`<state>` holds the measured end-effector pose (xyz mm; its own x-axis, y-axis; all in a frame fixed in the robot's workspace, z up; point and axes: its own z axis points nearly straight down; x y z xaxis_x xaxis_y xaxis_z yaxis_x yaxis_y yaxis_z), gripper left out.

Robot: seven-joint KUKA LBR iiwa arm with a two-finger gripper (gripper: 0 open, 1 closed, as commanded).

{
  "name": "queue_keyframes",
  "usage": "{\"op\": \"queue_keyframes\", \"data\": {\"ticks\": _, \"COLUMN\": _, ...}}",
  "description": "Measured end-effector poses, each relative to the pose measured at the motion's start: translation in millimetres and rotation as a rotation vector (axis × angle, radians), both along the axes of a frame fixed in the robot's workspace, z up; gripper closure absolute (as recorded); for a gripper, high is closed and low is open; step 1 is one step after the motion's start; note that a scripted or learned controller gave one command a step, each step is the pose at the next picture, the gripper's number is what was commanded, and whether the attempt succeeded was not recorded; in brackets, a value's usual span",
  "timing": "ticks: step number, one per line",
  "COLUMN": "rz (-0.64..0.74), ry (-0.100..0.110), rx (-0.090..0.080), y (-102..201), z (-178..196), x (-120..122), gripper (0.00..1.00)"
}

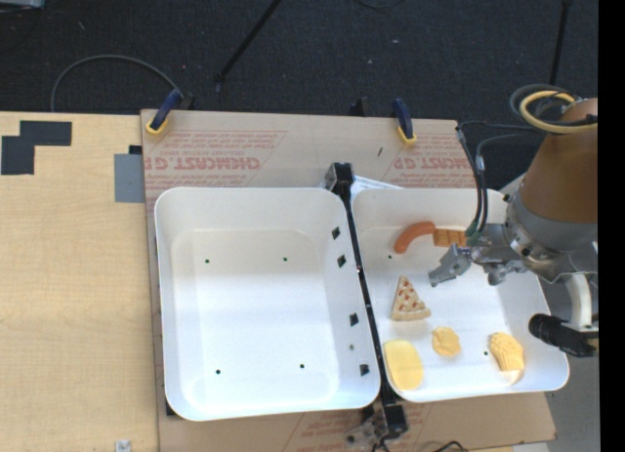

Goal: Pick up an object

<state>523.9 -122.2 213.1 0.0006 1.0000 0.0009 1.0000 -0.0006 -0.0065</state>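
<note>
My hand (451, 269) low in right bin (547, 382), just beside sausage (414, 235), above pizza slice (409, 300). Can't tell hand's state at this slant. I'd center over sausage, align across its width, descend straight, avoid bin wall.

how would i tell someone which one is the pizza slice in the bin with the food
Look at the right bin, the one the arm reaches into. Near its left side, beside the divider, lies the pizza slice, just above the flat yellow oval piece. It is the only triangle there, tan with red spots.
</note>
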Motion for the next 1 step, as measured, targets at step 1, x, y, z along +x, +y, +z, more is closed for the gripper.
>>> {"op": "queue_keyframes", "data": {"ticks": 1, "rz": 0.0, "ry": -0.005, "rx": -0.001, "y": -0.2, "z": 2.5, "x": 1.1, "gripper": 0.0}}
